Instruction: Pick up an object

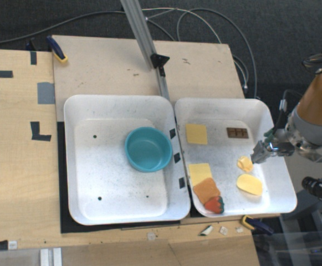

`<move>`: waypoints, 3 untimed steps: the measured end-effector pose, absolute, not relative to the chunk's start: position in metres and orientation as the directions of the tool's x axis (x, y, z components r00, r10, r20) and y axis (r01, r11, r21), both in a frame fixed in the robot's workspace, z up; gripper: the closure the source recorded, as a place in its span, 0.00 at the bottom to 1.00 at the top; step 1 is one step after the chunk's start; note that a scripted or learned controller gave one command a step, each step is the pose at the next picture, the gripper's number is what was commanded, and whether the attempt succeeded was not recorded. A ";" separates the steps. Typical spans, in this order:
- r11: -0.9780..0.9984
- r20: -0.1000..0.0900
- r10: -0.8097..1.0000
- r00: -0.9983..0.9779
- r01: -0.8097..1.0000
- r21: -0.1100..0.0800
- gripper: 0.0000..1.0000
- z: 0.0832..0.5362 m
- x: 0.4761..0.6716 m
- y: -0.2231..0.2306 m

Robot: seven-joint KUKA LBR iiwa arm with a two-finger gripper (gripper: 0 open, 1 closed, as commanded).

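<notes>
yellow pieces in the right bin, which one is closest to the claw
The small rounded yellow piece, right beside the claw. The larger yellow oval lies below it, and the two yellow squares sit further left.

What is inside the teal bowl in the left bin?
The teal bowl shows just its own teal inner surface, with no item in it. It sits on the left bin floor; whatever lies beneath the bowl is covered.
</notes>
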State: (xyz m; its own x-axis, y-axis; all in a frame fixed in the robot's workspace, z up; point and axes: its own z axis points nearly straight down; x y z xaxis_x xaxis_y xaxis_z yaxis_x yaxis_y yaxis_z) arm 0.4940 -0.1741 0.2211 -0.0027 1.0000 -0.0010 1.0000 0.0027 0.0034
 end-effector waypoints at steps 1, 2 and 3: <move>0.002 -0.002 1.000 -0.002 1.000 0.005 1.00 0.274 0.495 -0.174; 0.007 0.001 1.000 -0.007 1.000 0.000 1.00 0.275 0.502 -0.125; 0.008 0.001 1.000 -0.008 1.000 -0.003 1.00 0.263 0.509 -0.063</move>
State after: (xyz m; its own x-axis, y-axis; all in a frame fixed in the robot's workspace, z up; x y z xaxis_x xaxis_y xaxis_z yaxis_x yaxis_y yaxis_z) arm 0.5087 -0.0628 0.2628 -0.0078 1.0000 0.0015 1.0000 0.0078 -0.0025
